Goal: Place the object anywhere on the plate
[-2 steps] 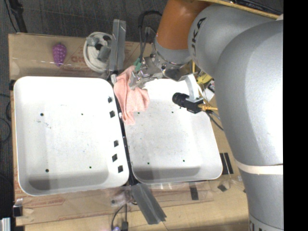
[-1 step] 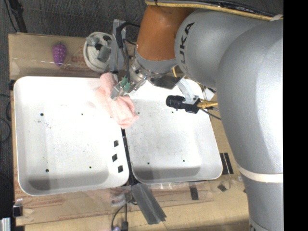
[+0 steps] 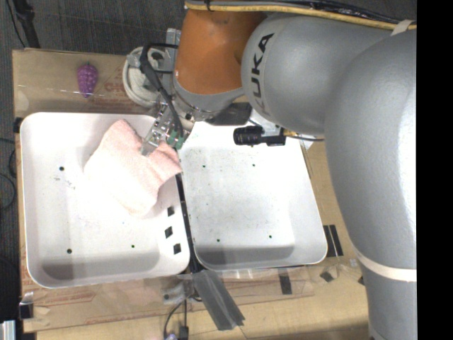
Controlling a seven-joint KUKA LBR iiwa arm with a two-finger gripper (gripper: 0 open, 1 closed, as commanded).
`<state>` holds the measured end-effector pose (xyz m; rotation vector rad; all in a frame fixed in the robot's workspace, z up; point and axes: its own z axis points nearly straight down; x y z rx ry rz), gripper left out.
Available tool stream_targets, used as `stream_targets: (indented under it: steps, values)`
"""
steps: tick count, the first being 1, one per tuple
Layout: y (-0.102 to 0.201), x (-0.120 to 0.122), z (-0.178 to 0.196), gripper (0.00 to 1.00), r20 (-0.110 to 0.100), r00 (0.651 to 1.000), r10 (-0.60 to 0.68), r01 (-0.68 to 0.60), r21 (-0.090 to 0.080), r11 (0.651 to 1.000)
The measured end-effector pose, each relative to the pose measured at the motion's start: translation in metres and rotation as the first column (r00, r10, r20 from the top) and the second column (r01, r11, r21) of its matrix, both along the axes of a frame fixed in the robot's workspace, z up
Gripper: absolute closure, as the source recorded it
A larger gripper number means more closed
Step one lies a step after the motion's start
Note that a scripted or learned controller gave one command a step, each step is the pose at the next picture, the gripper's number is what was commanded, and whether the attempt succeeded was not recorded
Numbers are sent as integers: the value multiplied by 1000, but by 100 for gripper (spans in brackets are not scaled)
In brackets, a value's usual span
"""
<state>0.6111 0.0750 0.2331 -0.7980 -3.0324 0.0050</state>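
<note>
Overhead, tool (image 3: pixel 157 134) sits at the upper right edge of the pink cloth (image 3: pixel 134 165), fingertips touching or pressing into the fabric; how far the fingers are parted can't be told from this angle. Cloth lies crumpled in the left bin (image 3: pixel 49 211), toward its upper right corner, against the divide with the right bin (image 3: pixel 248 211). Beyond the cloth, up and left, a small purple object (image 3: pixel 87 78) rests on the surface (image 3: pixel 49 69).
</note>
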Motion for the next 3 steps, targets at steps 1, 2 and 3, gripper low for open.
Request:
stream_targets:
  steps: [1, 2, 3]
  values:
    - [39, -17, 3, 100, 0, 921, 390, -390, 2, 921]
    - [88, -29, -2, 100, 1, 868, 497, -497, 2, 868]
    - [87, -29, -2, 0, 2, 868, 497, -497, 2, 868]
